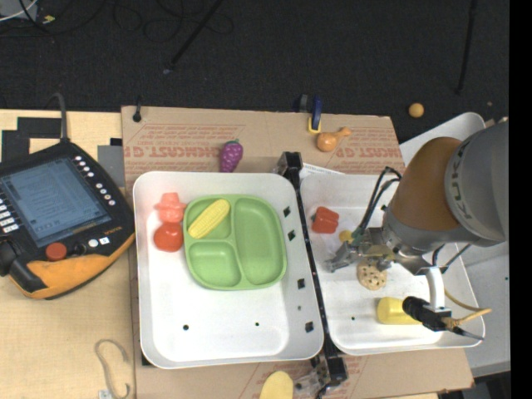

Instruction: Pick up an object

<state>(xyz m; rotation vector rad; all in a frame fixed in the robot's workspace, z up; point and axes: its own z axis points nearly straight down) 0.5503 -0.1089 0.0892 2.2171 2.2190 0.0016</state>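
Note:
The right bin [341, 327] holds a red pepper [325, 219] near its left wall, a round brown cookie [371, 276] in the middle and a yellow block [396, 310] toward the front. My gripper [356, 252] hangs low over this bin, just left of and above the cookie and to the right of the pepper. Nothing shows in its grasp. In the left bin [216, 331], a green divided plate [249, 256] carries a yellow corn cob [207, 218]. A pink toy [169, 207] and a red toy [168, 238] lie beside the plate.
Purple grapes [231, 154] and an orange gourd [330, 139] lie on the cardboard behind the bins. A yellow object [277, 384] sits at the front edge. A teach pendant [50, 214] rests on the bench at the left. The arm's bulk [449, 194] covers the right bin's right side.

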